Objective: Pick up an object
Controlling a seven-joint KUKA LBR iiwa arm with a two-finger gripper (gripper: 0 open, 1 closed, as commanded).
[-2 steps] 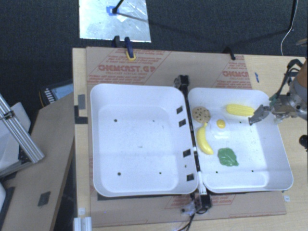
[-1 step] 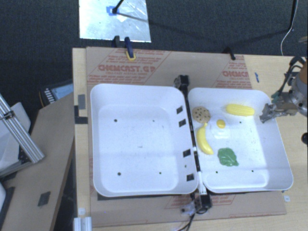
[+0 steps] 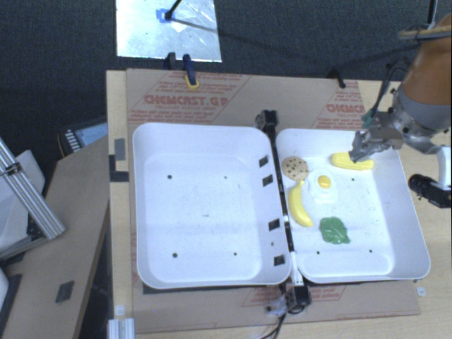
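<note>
The gripper (image 3: 364, 147) hangs low over the right bin (image 3: 402, 256), close to the bin's back wall. Right under it and a little toward the bin's middle lies a small yellow banana (image 3: 352, 162). This toy looks like the thing the arm is going for. The banana's long side runs across the bin, almost in line with the back wall. One end sits below the gripper tips and the other end points toward the right wall.

I cannot tell if the gripper is spread or pressed together, and I cannot see the banana pinched in it. They look very close, maybe touching.

Other toys share the right bin. A fried egg (image 3: 323, 187) lies just in front of the small banana. A cookie (image 3: 294, 166) sits near the wall between the two bins. A bigger banana (image 3: 299, 207) lies next to the egg, with its long side pointing front to back. A green leaf (image 3: 334, 230) sits in front of the egg.

The back wall is near, so there is little room behind the small banana. There is more open floor toward the right wall. Straight up looks like the safest way out.
</note>
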